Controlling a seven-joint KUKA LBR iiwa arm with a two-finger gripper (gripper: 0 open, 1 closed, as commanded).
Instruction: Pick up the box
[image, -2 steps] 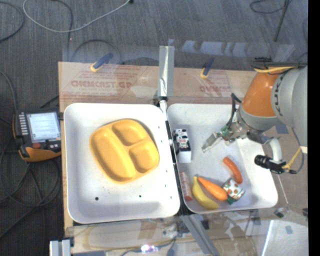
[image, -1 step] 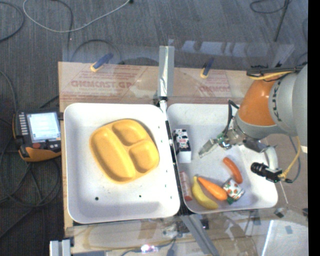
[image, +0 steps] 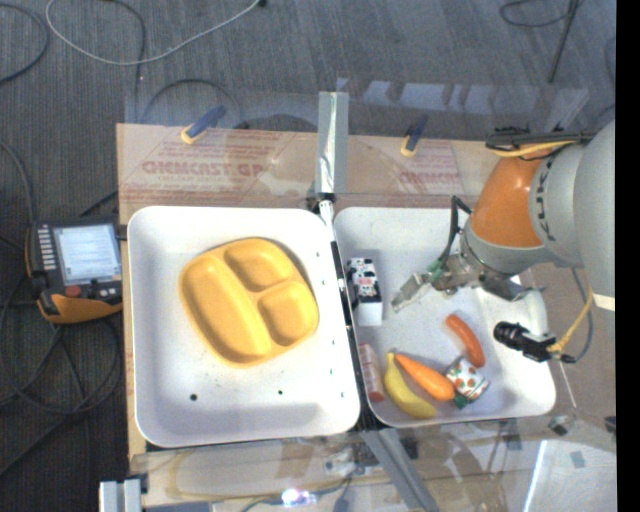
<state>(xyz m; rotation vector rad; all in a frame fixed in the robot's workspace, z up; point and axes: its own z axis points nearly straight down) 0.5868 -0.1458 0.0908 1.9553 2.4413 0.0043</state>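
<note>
Your box (image: 363, 280) sits tight against the right bin's (image: 400, 222) left wall; open floor to its right. Arm slants in over the bin's middle; gripper (image: 415, 289) open, holding nothing.

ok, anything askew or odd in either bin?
The small black-and-white carton box lies flat against the right bin's left wall. The gripper is beside it, apart. The yellow three-compartment plate sits rotated in the left bin. Nothing looks spilled or damaged.

My bins (image: 150, 400) look like smooth white plastic. The yellow tray (image: 250, 298) looks glossy plastic; my band (image: 505, 205) shines orange.
</note>
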